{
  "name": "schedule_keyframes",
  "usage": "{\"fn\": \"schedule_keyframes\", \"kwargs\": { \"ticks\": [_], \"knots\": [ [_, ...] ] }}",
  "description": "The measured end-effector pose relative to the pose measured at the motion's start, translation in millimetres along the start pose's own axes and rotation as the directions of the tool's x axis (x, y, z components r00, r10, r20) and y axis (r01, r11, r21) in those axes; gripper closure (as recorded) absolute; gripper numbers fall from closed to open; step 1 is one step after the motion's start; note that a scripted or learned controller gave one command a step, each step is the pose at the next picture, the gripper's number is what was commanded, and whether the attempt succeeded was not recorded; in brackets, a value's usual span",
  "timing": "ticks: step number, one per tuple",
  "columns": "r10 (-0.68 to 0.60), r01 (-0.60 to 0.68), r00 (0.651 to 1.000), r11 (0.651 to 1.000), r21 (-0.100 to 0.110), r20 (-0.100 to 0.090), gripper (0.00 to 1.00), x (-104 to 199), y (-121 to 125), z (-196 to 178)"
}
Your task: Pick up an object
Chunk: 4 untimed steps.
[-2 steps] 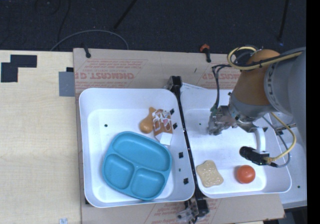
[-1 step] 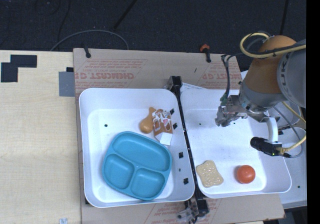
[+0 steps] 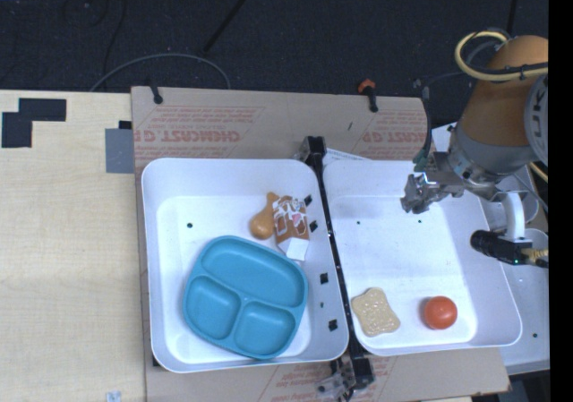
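My gripper (image 3: 415, 201) hangs over the upper right part of the right bin (image 3: 394, 178), with nothing seen between its fingers. A red tomato (image 3: 440, 312) lies near that bin's front right corner, well below the gripper. A tan slice of toast (image 3: 374, 312) rests at the bin's front left. In the left bin (image 3: 161, 212) sits a blue divided plate (image 3: 244, 295). Beyond the plate, a small orange piece (image 3: 263, 219) and a brown-and-white gingerbread-like figure (image 3: 291, 218) lie side by side.
A black divider clip (image 3: 319, 212) runs between the two bins. Cardboard (image 3: 269, 127) lies under both bins, and a wooden bench top (image 3: 63, 239) spreads to the left. The right bin's middle floor is bare white.
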<state>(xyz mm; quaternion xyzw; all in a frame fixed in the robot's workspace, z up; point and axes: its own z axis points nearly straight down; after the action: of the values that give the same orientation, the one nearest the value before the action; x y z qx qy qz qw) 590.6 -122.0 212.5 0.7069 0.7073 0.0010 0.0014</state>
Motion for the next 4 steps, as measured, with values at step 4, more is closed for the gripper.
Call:
{"fn": "schedule_keyframes", "kwargs": {
  "ticks": [4],
  "knots": [
    [-0.003,0.003,1.0,1.0,0.009,-0.003,1.0,96.4,-4.1,-28.7]
  ]
}}
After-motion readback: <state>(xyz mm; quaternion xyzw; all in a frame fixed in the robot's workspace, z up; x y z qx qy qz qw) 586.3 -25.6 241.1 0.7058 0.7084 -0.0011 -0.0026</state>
